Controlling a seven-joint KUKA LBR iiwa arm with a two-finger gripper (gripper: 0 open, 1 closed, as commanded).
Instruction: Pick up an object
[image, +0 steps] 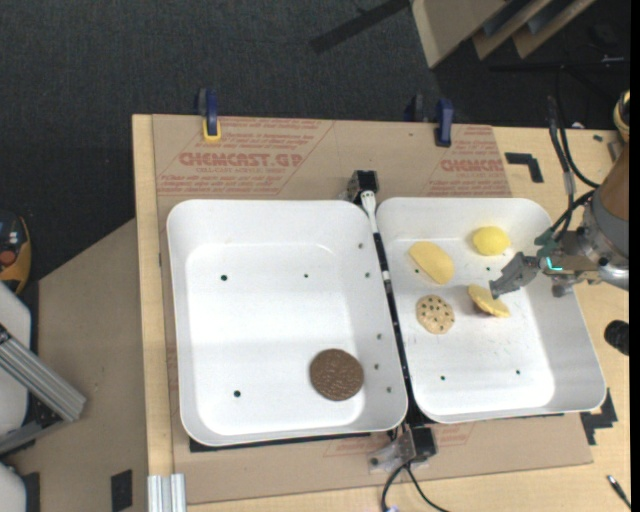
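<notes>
I have the gripper (507, 281) low over the right bin (520, 385), and the thing nearest it is a small yellow wedge (488, 300), lying just below and slightly left of the fingertips, close enough that they may already touch its upper edge. I cannot tell from this slanted look whether the gripper is spread or closed, and nothing sits visibly between its fingers, so I count nothing as held.

The wedge's long axis runs from upper left to lower right, roughly across the line of the arm's reach from the right, which I judge a fair lie for closing across its narrow side.

Taking the wedge as my landmark: a speckled cookie (434, 313) lies to its left, a pale yellow oblong piece (431, 261) up and to the left, and a round yellow lemon (489, 241) straight above, near the bin's far wall. All stand apart from the wedge. The bin floor is smooth white plastic, so the wedge may slide if nudged. A brown cookie (336, 374) sits in the left bin (250, 300), well away.
</notes>
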